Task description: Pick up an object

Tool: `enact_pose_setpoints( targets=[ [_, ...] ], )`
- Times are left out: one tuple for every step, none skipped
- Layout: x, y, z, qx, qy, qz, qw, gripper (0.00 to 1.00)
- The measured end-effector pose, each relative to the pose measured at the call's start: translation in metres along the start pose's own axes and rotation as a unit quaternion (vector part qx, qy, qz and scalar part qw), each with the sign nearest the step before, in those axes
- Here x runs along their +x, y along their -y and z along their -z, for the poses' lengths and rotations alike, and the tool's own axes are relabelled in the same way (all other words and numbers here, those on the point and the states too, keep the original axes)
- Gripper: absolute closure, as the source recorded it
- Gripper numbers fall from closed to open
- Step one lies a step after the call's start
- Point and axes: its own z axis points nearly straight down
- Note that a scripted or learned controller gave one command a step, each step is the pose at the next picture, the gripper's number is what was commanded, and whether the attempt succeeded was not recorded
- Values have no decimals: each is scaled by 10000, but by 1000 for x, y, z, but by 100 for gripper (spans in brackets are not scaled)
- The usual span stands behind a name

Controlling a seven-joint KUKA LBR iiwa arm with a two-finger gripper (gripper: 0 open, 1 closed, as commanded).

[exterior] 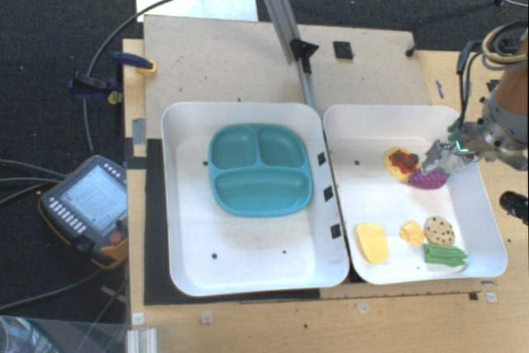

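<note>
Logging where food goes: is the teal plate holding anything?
Empty. The teal plate in the left bin shows three bare compartments; the toy foods lie in the right bin.

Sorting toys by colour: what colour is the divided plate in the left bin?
Teal plate, camera view.

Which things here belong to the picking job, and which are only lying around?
For the job:
- pincer, low in the right bin
- purple grapes just below it
- pizza slice
- yellow piece
- orange piece
- cookie
- green pod

Just lying about:
- teal divided plate in the left bin
- teach pendant
- clamp
</note>
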Motion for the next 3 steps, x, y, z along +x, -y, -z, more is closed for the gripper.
enact_pose_setpoints(
  targets=[
    [0,-1,2,-20,5,3,10000,0],
    [2,-5,-60,-7,3,-6,10000,0],
    [3,-5,-112,-2,1,-13,10000,0]
  ],
)
